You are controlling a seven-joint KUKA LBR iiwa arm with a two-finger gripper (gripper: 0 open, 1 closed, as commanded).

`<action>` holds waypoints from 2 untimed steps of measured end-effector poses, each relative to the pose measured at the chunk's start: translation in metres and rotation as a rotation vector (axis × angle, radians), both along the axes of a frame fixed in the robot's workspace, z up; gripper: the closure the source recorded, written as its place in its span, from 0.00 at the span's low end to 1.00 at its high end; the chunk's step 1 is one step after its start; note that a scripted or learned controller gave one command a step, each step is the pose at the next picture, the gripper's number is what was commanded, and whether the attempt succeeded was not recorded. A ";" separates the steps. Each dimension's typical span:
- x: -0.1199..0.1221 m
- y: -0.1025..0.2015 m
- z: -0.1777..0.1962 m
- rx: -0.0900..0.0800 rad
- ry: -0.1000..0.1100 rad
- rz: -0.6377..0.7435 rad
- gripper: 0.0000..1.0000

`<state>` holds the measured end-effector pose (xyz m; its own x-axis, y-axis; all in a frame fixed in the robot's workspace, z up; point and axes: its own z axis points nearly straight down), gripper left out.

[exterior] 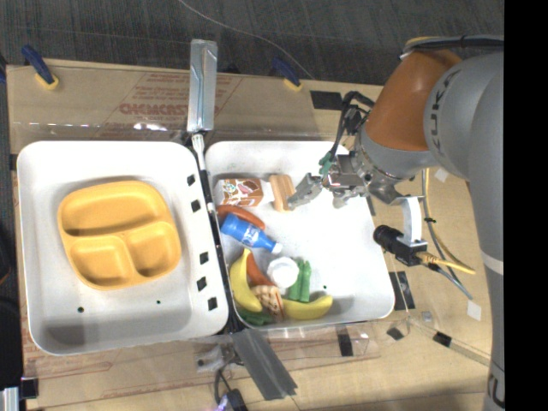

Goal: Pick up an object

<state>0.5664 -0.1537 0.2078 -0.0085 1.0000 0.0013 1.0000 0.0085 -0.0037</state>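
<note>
The right bin (360, 255) holds a pile along its left side: a brown packet (241, 190), a tan block (280, 192), a red item (241, 216), a blue bottle (249, 234), a white cup (282, 272), a green item (302, 282) and a banana (295, 307). My gripper (318, 199) hangs over the bin's upper middle, just right of the tan block. Its fingers are spread open with nothing between them; the left fingertip (295, 200) is close to the tan block.
The left bin (43, 315) bears a yellow divided tray (120, 229). A grey divider bar (202, 84) stands at the back between the bins. The arm's orange band (407, 101) and black cables (402, 245) sit over the right bin's right rim.
</note>
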 end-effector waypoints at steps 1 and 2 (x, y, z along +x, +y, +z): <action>0.012 0.019 0.064 -0.002 -0.005 0.280 0.00; 0.030 0.020 -0.077 0.003 0.009 0.230 0.00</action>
